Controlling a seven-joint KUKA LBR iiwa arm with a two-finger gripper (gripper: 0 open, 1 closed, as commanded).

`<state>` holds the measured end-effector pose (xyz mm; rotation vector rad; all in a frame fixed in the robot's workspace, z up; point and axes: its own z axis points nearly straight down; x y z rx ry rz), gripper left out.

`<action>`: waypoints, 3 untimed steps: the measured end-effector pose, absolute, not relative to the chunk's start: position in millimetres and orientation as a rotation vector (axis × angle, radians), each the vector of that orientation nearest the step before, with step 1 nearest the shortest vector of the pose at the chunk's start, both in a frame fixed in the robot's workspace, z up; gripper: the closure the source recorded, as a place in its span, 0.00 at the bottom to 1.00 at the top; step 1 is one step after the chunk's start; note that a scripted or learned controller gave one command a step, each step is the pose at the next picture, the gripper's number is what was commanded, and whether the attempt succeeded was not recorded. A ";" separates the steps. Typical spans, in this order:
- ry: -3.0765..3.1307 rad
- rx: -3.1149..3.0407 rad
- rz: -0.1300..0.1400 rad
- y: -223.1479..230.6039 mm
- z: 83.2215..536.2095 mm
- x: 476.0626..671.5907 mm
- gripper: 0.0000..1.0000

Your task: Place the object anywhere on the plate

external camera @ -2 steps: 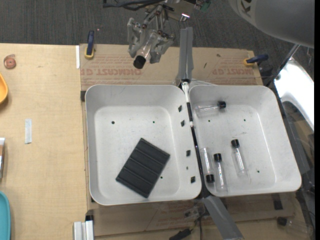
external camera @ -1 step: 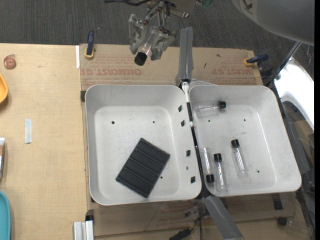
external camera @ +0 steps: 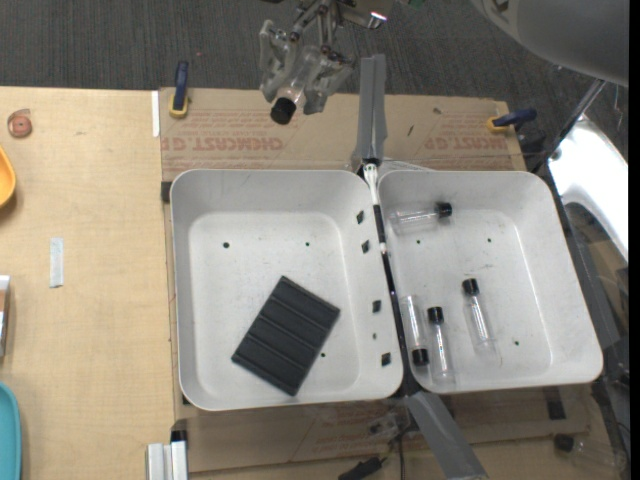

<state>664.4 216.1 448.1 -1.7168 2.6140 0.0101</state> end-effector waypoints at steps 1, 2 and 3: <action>2.301 -2.134 0.004 219.8 441.2 660.1 1.00; 2.305 -2.123 0.008 218.8 449.7 661.7 1.00; 1.763 -2.596 0.005 220.3 441.2 659.9 1.00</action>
